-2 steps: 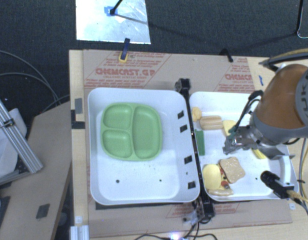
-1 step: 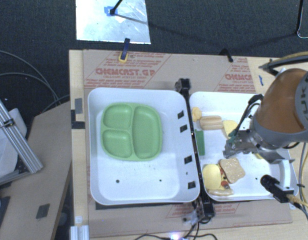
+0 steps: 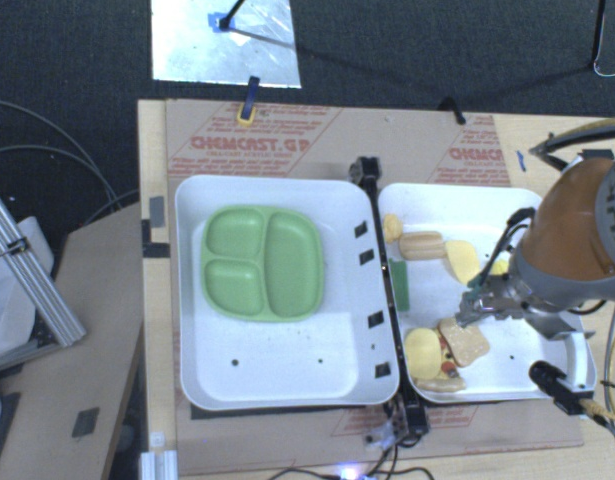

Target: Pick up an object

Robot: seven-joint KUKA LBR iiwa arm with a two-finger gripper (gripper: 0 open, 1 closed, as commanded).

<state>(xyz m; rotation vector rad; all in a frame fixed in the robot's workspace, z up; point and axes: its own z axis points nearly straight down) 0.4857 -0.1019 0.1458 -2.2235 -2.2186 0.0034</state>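
The grey-and-orange arm's two-finger gripper (image 3: 474,311), finger state impossible to tell, hangs over the right white bin (image 3: 507,204), a tan toast-shaped toy (image 3: 465,343) at its seven o'clock.

Cardboard sheet (image 3: 317,133) under bins reads "CHEMCAST GP"

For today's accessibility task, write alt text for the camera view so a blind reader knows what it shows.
A grey robot arm with an orange band reaches from the right over the right white bin, its gripper low among toy foods: a yellow piece, a tan cylinder and a toast-like slice. The left white bin holds a green divided plate.
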